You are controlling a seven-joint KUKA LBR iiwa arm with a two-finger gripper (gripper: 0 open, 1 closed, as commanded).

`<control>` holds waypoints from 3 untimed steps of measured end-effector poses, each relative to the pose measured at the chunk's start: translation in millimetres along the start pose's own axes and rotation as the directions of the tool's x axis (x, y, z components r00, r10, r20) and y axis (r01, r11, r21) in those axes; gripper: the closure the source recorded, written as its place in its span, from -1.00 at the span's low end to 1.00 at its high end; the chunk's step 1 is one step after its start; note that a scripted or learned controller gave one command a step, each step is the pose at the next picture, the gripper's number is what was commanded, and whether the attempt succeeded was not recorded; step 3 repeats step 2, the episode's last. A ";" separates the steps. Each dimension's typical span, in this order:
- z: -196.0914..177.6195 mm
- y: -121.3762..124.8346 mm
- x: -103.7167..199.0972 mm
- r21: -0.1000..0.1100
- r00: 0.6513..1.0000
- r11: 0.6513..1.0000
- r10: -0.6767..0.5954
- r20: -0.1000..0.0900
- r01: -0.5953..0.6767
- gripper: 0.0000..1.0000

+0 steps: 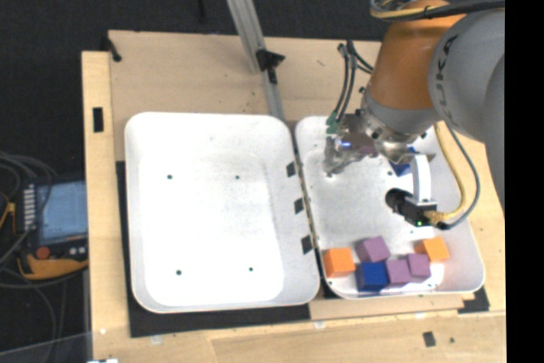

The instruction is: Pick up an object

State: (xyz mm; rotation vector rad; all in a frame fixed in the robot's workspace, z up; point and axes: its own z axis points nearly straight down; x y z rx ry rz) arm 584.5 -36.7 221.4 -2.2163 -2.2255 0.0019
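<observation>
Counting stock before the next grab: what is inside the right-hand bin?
Inside the right bin, along its near edge: two orange blocks, three purple blocks and a blue block. The arm covers the far corner, so anything under it is hidden.

Blocks (pixel 382 263) along right bin's near edge

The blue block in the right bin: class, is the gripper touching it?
Apart. In the camera view the gripper hangs over the far end of the right bin, with bare white floor between it and the blue block at the near end.
</observation>
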 end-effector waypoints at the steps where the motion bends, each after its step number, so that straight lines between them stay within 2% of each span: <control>1: -14.6 -20.5 48.0 -0.002 1.000 1.000 -0.003 -0.003 0.003 1.00; 2: -10.2 -42.8 102.2 0.001 1.000 1.000 -0.003 -0.002 0.003 1.00; 3: -10.2 -42.8 102.2 0.001 1.000 1.000 -0.003 -0.002 0.003 1.00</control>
